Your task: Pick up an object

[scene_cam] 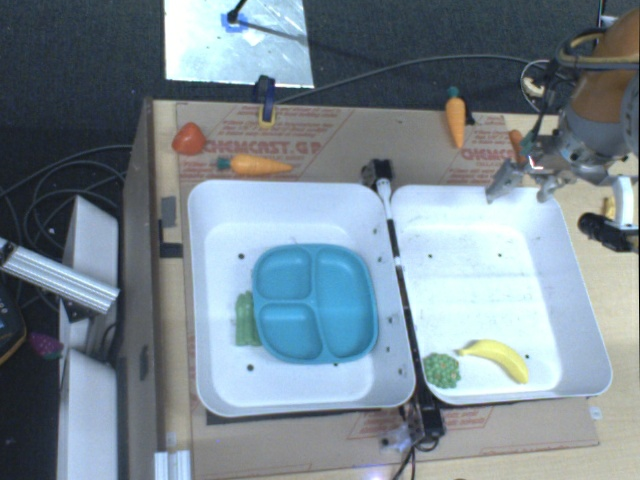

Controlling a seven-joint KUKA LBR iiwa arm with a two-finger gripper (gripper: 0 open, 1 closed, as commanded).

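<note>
Gripper [521, 182] fingers spread, nothing btwn; banana [496, 359] well below it, slightly left; long axis slants down-right; broccoli [441, 370] further left.

Robotics test lab.
Two shallow white plastic bins [300, 203] on a cardboard-topped bench [300, 143], loose black cables [60, 193] left, dark carpet floor [80, 48].

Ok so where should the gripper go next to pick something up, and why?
Probably travel toward the near end of the right bin and stop above the banana. The gripper hangs open over that bin's far edge, holding nothing, and the banana lies apart from the green piece.
</note>
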